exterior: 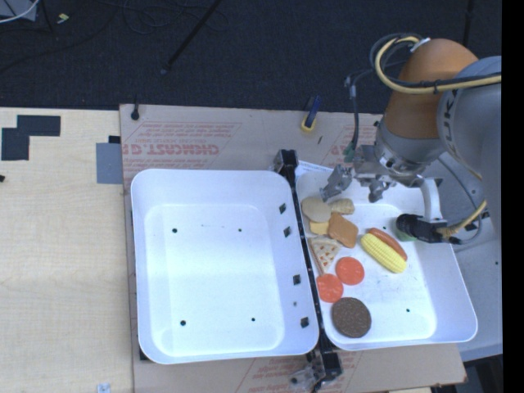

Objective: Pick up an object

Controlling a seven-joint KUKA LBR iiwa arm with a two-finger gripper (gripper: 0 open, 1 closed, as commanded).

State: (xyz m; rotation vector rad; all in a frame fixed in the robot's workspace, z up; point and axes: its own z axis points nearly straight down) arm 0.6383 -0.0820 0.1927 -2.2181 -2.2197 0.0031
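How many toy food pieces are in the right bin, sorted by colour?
Red round slices: 2
Dark brown disc: 1
Yellow corn: 1
Red-orange sausage: 1
Tan or beige pieces: 5, though they overlap
Total: 10

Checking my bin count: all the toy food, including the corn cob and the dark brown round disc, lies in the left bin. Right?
Not quite. The camera view shows the corn cob and dark brown disc in the right bin, with the other food, not the left bin.
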